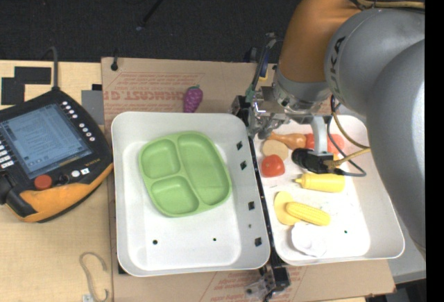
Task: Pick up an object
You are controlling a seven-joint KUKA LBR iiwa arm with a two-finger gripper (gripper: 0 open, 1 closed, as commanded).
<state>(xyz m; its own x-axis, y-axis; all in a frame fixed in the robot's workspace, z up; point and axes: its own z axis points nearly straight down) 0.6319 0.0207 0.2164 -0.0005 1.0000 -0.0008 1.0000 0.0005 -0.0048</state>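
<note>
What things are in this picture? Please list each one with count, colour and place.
left bin: one, white, bench left
right bin: one, white, beside it
divided plate: one, green, in left bin
toy tomato: one, red, right bin, left side
orange toy: one, orange, right bin, rear
bottle: one, yellow, right bin, middle
toy corn cob: one, yellow, right bin, nearer front
white lump: one, white, right bin, front
purple toy: one, purple, on cardboard behind left bin
teach pendant: one, grey and orange, left of bins
arm: one, grey with orange band, from right
gripper: one, dark, over right bin's far left corner
</note>
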